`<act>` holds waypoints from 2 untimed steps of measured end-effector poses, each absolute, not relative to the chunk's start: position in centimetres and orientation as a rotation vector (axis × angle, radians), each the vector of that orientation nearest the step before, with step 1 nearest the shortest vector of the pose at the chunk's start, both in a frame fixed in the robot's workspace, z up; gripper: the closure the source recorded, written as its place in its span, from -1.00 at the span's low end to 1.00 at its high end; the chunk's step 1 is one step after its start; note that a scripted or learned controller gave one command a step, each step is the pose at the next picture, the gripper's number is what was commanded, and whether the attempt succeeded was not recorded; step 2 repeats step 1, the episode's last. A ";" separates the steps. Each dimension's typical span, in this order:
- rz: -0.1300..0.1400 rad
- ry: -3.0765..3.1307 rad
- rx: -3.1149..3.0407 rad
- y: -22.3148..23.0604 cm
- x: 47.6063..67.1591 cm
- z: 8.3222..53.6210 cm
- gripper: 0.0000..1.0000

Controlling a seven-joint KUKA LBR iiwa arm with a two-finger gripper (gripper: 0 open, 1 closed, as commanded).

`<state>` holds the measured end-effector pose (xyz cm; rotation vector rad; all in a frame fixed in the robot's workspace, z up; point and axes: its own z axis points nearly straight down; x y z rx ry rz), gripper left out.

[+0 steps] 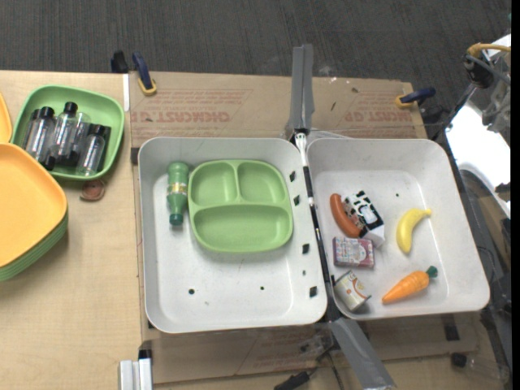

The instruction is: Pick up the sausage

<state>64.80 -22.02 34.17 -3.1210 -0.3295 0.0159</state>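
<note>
Sausage (344,215) lies in the right bin (455,187) beside a black-and-white toy (363,210), with a banana (410,227), carrot (409,286) and pink carton (353,253). Left bin (158,283) holds a green tray (240,205) and bottle (176,192).

Arm (490,75) at far right edge, raised, gripper unclear

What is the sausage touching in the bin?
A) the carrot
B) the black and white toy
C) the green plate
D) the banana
B: the sausage lies in the right bin right against the black and white toy, apart from the banana and carrot; the green plate is in the other bin.
</note>
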 end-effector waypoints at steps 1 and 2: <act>0.023 -0.336 -3.119 -21.9 64.8 34.8 1.00; 0.023 -0.336 -3.119 -21.9 64.8 34.8 1.00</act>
